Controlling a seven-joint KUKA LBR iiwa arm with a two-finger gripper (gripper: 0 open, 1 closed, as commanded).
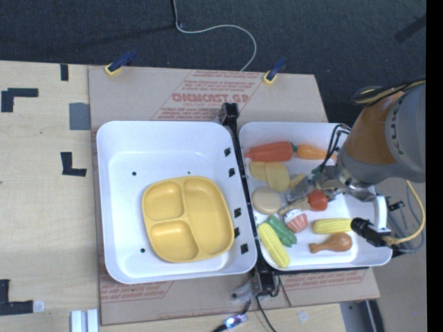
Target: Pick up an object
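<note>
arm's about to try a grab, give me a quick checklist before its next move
1. Gripper over the right bin: ok.
2. Target between the fingers: cannot tell; toys crowd around the tip.
3. Small red toy beside the tip, reachable: ok.
4. Room around the tip: not ok; pale round toy and cupcake lie close.
5. Yellow plate in the left bin, away from the arm: ok.

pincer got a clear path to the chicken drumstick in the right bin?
Probably yes. The drumstick lies uncovered near the bin's front wall, just below the pincer; only the corn cob lies between them, low and flat.
</note>
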